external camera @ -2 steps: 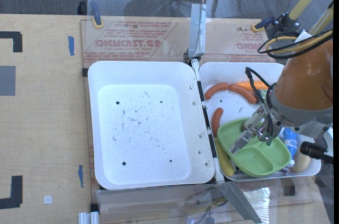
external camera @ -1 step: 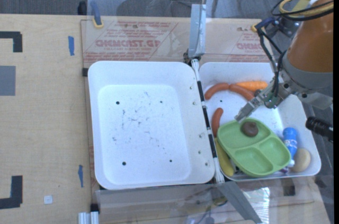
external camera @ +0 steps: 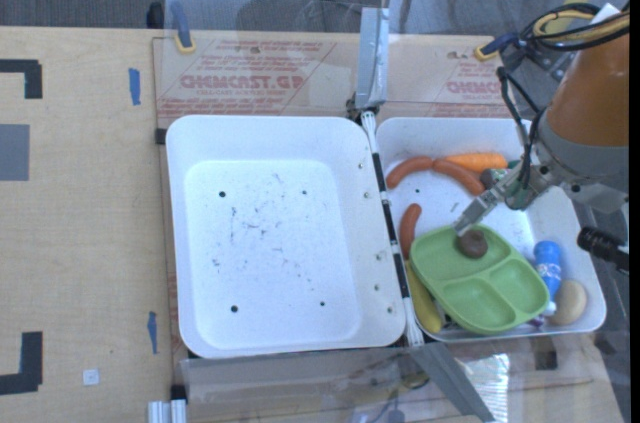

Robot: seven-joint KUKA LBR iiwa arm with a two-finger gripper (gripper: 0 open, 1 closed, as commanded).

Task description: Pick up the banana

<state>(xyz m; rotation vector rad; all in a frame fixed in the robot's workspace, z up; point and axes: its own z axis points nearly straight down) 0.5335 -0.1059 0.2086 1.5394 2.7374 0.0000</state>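
The banana (external camera: pixel 426 307) lies at the front left of the right bin (external camera: pixel 590 311), along its left wall. Only a yellow strip of it shows, because the green divided plate (external camera: pixel 490 289) covers the rest. My gripper (external camera: pixel 468 227) reaches in from the right and hangs over the back left corner of the green plate, up and to the right of the banana. Just under its tip, a brown round object (external camera: pixel 473 245) rests on the plate.
The right bin also holds two reddish sausages (external camera: pixel 408 171) (external camera: pixel 409 225), a carrot (external camera: pixel 478 160), a blue bottle (external camera: pixel 548 263) and a tan round item (external camera: pixel 569 301). The left bin (external camera: pixel 190 211) has only dark specks. Clear plastic walls stand behind the bins.
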